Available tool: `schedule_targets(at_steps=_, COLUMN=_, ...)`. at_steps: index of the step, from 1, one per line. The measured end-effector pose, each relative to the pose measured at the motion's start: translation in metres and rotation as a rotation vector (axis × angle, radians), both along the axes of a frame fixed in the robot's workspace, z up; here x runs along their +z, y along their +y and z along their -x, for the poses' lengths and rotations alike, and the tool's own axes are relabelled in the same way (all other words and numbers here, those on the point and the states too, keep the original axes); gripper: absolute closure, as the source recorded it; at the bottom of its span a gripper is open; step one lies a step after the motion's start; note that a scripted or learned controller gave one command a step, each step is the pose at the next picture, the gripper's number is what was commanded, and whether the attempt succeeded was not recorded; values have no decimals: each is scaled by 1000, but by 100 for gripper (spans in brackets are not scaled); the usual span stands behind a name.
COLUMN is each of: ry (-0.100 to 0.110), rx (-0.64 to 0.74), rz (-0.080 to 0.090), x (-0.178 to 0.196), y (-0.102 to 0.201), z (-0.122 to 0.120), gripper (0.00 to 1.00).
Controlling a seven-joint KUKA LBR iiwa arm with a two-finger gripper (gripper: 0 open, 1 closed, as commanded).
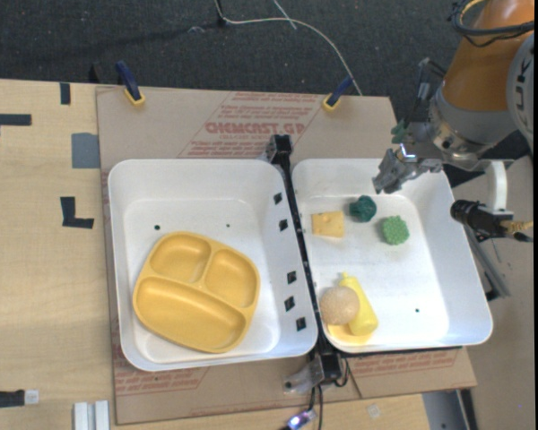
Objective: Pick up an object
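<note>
The right bin (448,316) holds a dark green ball-like piece (363,209), a lighter green broccoli-like piece (394,230), a yellow block (329,225), and a tan round piece (338,306) lying against a yellow banana-like piece (362,312). My gripper (387,180) hangs over the bin's back right part, just up and right of the dark green piece. Nothing shows between its fingers.
The left bin (134,186) bears a yellow divided plate (196,289). A black divider (290,231) runs between the bins. Two blue-and-yellow clamps (128,83) (337,92) pin the cardboard at the back. A white cable lies behind the bench.
</note>
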State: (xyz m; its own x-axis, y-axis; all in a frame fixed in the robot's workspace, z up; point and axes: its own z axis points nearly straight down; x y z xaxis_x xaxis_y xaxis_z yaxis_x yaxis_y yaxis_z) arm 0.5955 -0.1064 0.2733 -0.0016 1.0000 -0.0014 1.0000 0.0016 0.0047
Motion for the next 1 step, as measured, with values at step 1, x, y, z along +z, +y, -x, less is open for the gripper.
schedule_targets(at_steps=1, ry=9, rx=4, rz=-3, x=-20, y=53, z=16, gripper=100)
